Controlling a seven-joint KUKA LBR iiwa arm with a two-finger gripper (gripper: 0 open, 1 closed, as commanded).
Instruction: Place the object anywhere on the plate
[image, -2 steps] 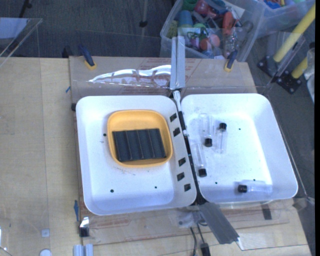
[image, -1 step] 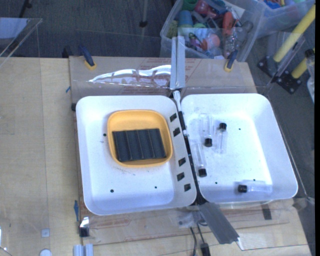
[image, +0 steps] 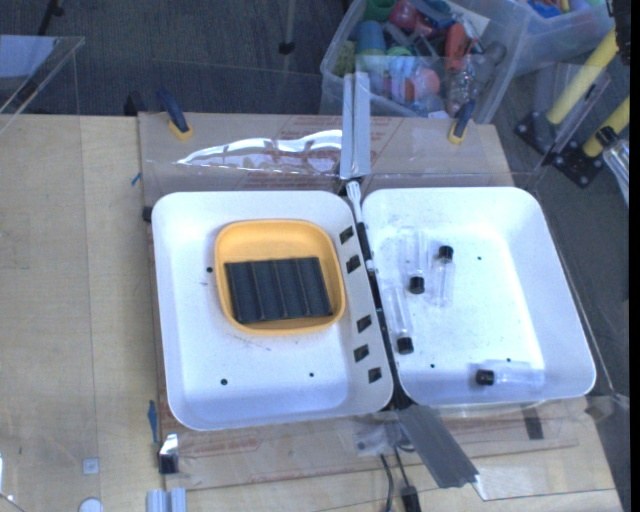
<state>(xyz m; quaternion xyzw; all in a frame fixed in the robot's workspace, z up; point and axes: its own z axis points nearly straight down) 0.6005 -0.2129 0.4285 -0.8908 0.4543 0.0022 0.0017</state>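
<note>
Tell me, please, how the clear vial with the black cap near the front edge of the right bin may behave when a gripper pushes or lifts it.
The vial lies on its side and looks round, so it will probably roll if pushed. Its clear, smooth wall may slip between fingers. It looks small and thin, so likely light, perhaps fragile if glass.

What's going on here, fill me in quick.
Nothing is being handled right now. The left bin holds a yellow plate with a dark ribbed object already lying on it. The right bin holds several clear vials with black caps, scattered loose, one near the front edge. Judged by how things lie, the dark object is on the plate.
</note>
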